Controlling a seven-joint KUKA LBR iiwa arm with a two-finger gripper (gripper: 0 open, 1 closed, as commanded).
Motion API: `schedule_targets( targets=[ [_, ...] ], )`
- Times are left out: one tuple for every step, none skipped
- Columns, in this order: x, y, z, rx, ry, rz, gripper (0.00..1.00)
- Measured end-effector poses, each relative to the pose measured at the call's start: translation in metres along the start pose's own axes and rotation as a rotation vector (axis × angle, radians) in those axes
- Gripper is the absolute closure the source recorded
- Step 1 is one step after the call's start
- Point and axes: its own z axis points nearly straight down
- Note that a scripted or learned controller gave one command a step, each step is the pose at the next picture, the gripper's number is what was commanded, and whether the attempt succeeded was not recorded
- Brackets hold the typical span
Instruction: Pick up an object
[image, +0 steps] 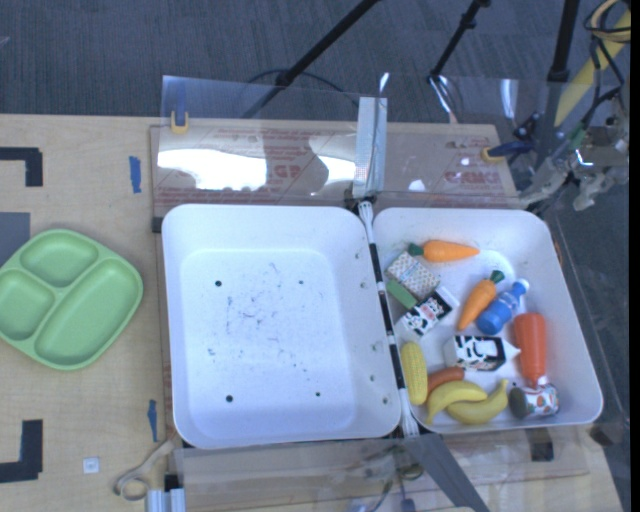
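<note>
the gripper (590, 165) sits past the right bin's (575, 300) top right corner, too blurred to read. in that bin: 2 carrots (448, 251), a blue bottle (500, 306), a banana (470, 402) (near the front wall). the left bin (180, 330) lies beside it.

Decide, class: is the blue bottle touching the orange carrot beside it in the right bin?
Touching. The camera view shows the blue bottle lying directly against the orange carrot, with no white bin floor visible between them.

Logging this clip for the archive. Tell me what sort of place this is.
Probably a robot lab test bench: two white bins on a wooden bench, toy food such as a banana, and clear guard panels.
</note>
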Motion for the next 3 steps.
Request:
schedule_targets(
  targets=[
    [-0.018, 0.017, 0.100, 0.002, 0.000, -0.083, 0.00],
    [-0.006, -0.005, 0.186, 0.000, 0.005, -0.211, 0.00],
    [-0.008, -0.030, 0.195, -0.009, 0.009, -0.292, 0.00]
  ],
)
